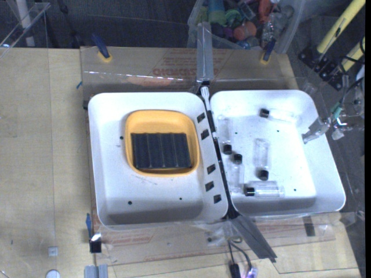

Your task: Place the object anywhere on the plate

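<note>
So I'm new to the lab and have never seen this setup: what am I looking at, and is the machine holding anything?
This is one camera fixed above a workbench, looking down at a slant. On the bench sit two shallow white trays side by side: the left bin and the right bin. In the left bin lies a yellow plate with a dark ribbed rack lying on it. The right bin holds several small clear vials with black caps, scattered about. These seem to be the objects meant to go onto the plate. At the right edge, the metal piece over the right bin's rim is the robot arm's gripper, its two-finger hand. It is too small and blurred to tell whether it is open, and I see nothing held in it.
</note>
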